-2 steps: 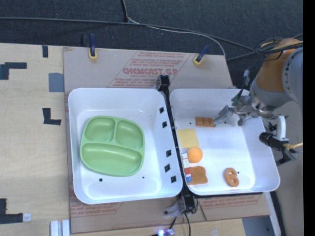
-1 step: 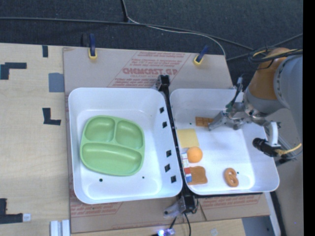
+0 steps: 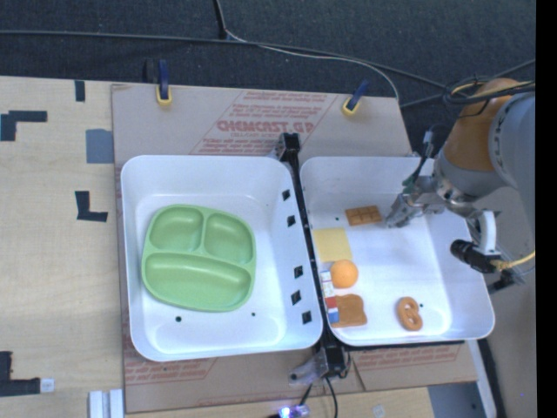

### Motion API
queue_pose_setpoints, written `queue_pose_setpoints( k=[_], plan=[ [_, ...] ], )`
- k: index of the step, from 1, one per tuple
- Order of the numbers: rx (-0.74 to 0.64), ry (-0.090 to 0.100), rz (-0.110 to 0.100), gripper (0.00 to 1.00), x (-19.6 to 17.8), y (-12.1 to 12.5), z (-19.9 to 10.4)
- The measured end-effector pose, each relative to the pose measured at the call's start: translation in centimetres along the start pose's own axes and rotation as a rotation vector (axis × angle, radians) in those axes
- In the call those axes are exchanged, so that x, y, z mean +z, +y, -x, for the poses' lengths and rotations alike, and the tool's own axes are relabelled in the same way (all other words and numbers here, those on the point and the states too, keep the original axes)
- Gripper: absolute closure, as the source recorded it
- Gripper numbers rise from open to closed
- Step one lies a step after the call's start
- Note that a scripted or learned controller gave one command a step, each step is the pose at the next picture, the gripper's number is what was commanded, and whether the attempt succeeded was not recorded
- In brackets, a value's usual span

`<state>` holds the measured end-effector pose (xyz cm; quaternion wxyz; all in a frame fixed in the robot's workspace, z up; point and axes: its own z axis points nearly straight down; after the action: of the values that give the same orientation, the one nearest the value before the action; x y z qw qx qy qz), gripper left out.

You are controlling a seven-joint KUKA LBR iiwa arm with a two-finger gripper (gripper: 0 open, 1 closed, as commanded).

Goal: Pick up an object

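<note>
The right bin holds several small food items. A brown waffle piece lies near the back, with a yellow square slice in front of it by the left wall. An orange ball sits below the slice. A brown toast piece and a pretzel lie near the front wall. My gripper hangs low in the bin's back part, just right of the waffle piece, and I see nothing in it.
The left bin holds a green divided plate. A small red and blue item lies against the right bin's left wall. The arm's orange band and grey wrist stand over the right bin's back right corner.
</note>
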<state>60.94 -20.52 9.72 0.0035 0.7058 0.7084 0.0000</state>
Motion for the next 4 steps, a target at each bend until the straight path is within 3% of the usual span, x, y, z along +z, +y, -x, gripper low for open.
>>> queue_pose_setpoints(
  k=[3, 4],
  plan=[
    [0.001, 0.004, -0.001, 1.0, -15.8, 1.6, -0.5],
    [-0.003, 0.006, -0.006, 1.0, -15.5, 1.4, -6.5]
  ],
)
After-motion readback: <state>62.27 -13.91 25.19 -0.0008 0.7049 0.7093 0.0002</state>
